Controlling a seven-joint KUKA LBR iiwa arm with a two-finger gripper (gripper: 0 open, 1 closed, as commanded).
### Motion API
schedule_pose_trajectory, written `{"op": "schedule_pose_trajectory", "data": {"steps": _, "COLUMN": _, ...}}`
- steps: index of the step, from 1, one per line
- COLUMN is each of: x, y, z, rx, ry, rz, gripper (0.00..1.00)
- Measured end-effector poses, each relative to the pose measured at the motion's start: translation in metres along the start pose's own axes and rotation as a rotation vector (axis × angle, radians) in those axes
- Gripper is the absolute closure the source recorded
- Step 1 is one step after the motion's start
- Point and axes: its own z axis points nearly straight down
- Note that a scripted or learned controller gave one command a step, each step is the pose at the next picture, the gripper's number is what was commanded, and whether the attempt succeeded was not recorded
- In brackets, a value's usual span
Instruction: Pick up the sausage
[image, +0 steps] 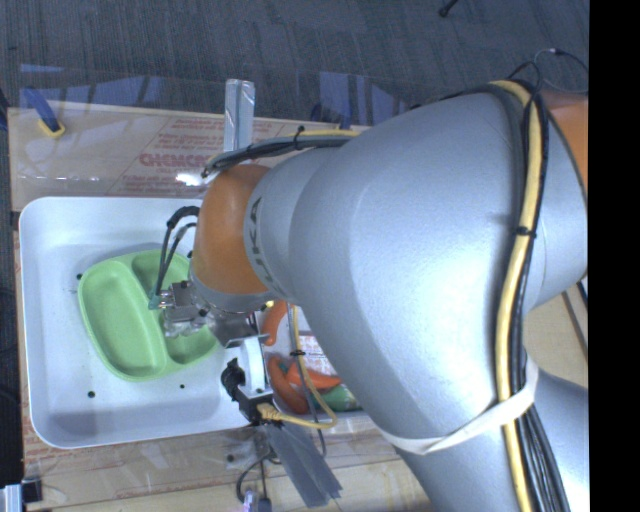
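Observation:
My arm's grey body and orange band (225, 240) cover most of the view. The gripper (180, 312) hangs low over the right part of a green divided tray (115, 310) in the left white bin (45, 300). Nothing can be made out in its grasp, as the wrist hides it. A reddish-brown rounded piece (287, 388), possibly the sausage, peeks out under the arm right of the bins' dividing wall. It lies apart from the gripper, lower and to the right.
An orange piece (272, 320) and a green one (340, 400) show beside the reddish piece under the arm. Black cables and a connector (235, 382) dangle near the left bin's right wall. A grey post (239, 112) stands behind the bin.

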Motion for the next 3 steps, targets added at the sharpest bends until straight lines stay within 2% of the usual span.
{"op": "schedule_pose_trajectory", "data": {"steps": 1, "x": -0.057, "y": -0.054, "z": -0.089, "rx": -0.003, "ry": 0.001, "rz": 0.055, "gripper": 1.0}}
{"op": "schedule_pose_trajectory", "data": {"steps": 2, "x": 0.002, "y": -0.051, "z": -0.092, "rx": -0.002, "ry": 0.001, "rz": 0.251, "gripper": 1.0}}
{"op": "schedule_pose_trajectory", "data": {"steps": 3, "x": -0.007, "y": -0.051, "z": -0.106, "rx": -0.004, "ry": 0.002, "rz": 0.232, "gripper": 1.0}}
